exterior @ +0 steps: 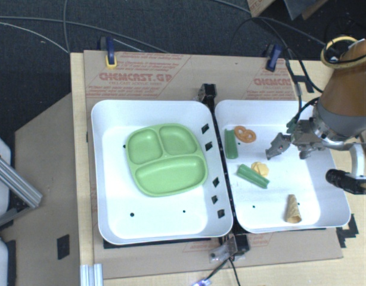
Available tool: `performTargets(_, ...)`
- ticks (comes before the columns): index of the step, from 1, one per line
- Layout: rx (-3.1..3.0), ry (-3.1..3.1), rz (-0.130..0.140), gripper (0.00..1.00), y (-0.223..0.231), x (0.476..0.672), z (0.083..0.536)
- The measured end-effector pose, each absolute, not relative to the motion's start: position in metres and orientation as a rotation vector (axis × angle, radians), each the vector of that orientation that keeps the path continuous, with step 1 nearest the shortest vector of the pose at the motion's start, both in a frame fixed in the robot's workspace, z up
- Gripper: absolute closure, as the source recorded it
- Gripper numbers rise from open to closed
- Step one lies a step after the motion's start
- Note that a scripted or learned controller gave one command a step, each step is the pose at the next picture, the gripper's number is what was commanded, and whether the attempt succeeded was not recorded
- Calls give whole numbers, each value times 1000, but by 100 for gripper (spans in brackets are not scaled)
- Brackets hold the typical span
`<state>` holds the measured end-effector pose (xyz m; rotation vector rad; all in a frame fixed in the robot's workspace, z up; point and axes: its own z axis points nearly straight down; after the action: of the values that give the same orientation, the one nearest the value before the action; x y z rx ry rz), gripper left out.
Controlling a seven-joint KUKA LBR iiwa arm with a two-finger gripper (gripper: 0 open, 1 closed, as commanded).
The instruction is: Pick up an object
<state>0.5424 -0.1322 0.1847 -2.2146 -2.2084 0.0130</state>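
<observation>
The left bin [105, 159] holds a green divided plate [166, 159], lying flat near its middle with three compartments, two small ones toward the far side and one long one toward the near side; a row of black clips runs along the seam where the two bins meet; just past that seam, in the right bin [326, 210], a green stick-shaped piece [230, 143] lies along the left wall, and beside it, toward the far side, sits a small orange pretzel [245, 134]; nearer the middle a second green piece [253, 176] lies at a slant, touching a small yellow item [261, 168] at its upper end; toward the near right corner a tan cone [292, 209] lies on its side, apart from the rest; above the right bin's upper right area hangs the gripper [290, 146], its two fingers spread apart with nothing between them, tips hovering over bare white floor, well clear of the pretzel and the cone.
</observation>
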Motion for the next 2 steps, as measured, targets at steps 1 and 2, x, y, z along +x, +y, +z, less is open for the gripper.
performTargets(1, -2219, -2220, 0, 0, -132, 546, 192)
performTargets(2, -2218, -2216, 5, 0, -137, 545, 148)
